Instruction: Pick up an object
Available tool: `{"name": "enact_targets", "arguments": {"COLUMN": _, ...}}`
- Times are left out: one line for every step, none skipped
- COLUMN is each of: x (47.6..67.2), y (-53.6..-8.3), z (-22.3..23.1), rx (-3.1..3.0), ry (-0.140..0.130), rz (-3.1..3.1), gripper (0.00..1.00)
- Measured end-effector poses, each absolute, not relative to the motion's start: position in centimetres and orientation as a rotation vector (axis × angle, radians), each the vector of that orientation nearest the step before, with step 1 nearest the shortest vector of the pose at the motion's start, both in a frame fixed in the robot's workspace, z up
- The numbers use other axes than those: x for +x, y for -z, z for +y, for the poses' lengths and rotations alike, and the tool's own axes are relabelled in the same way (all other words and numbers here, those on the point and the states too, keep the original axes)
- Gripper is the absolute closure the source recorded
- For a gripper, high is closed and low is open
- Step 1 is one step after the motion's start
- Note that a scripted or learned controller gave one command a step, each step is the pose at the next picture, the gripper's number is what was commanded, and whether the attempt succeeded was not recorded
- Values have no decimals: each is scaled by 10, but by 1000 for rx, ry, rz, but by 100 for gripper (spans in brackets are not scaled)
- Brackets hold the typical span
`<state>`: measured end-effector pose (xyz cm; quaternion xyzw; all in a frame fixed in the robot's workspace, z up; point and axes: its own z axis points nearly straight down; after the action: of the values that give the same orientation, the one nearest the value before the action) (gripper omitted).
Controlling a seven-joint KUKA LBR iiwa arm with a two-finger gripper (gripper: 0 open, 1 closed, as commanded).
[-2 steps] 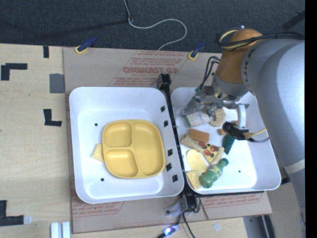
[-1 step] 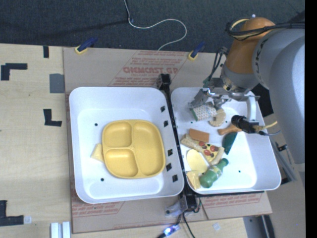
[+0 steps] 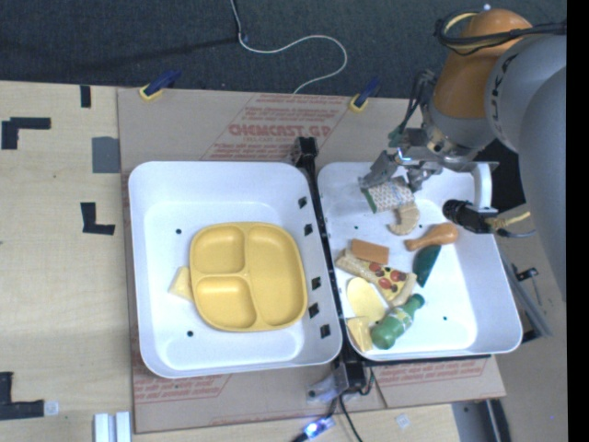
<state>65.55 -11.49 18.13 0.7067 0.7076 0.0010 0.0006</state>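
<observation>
My gripper point(image 3: 396, 180) hangs over the far left part of the right bin point(image 3: 479, 339). Directly under its tip is a small grey speckled piece point(image 3: 390, 196); whether it is gripped is hidden by the hand. A tan bread-like chunk point(image 3: 405, 218) lies just in front of that piece. Further forward are an orange carrot-shaped toy point(image 3: 433, 238), a dark teal piece point(image 3: 426, 265), a brown block point(image 3: 370, 250), a pizza-slice toy point(image 3: 385, 275), a pale yellow disc point(image 3: 364, 297) and a green bottle point(image 3: 396, 321).
The left bin point(image 3: 156, 201) holds a yellow divided plate point(image 3: 248, 276) with a pale yellow wedge point(image 3: 179, 284) tucked beside it. The grey arm with its orange band point(image 3: 474, 63) comes in from the upper right. A cable point(image 3: 294, 44) lies behind the bins.
</observation>
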Motion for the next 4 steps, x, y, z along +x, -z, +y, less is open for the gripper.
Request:
{"name": "enact_targets", "arguments": {"x": 656, "y": -226, "z": -114, "rx": 2220, "ry": -1, "rz": 2223, "gripper": 100}}
{"name": "enact_targets", "arguments": {"x": 603, "y": -232, "z": -99, "rx": 2224, "ry": 5, "rz": 2223, "gripper": 100}}
{"name": "enact_targets", "arguments": {"x": 564, "y": -228, "z": -81, "rx": 2223, "ry": 5, "rz": 2224, "gripper": 100}}
{"name": "enact_targets", "arguments": {"x": 520, "y": -224, "z": -53, "rx": 2223, "ry": 6, "rz": 2226, "gripper": 100}}
